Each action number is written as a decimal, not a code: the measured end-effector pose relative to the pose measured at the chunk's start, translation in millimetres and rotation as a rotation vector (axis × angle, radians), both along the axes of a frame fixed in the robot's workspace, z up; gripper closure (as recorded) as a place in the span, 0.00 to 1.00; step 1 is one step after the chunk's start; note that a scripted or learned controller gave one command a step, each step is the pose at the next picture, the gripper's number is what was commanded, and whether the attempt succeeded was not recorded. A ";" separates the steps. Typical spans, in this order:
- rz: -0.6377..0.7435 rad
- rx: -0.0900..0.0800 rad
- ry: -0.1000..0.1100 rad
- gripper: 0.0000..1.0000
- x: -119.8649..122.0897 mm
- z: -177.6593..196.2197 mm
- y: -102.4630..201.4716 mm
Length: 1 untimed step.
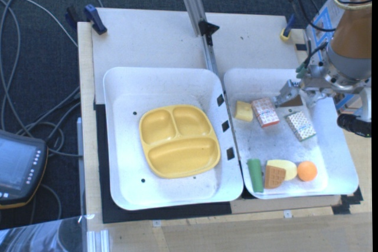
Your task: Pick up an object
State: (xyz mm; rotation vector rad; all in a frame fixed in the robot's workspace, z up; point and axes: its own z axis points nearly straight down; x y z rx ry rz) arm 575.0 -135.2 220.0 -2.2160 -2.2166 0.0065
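While the tool (293, 94) hovered at the right bin's (348, 171) twelve o'clock, finger spread impossible to tell, patterned box (300, 125) just below, yellow tray (179, 140) in the left bin (118, 144).

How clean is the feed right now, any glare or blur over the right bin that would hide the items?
Camera view: light is even and soft, with no hard shadows; the right bin shows no glare, and the orange ball and green block read clearly. The image is slightly soft overall, and the pincer looks murky, its shape hard to make out.
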 end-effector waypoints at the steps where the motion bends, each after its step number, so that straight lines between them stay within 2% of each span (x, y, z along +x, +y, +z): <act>1: 0.001 0.000 -0.001 0.00 6.4 -46.5 4.9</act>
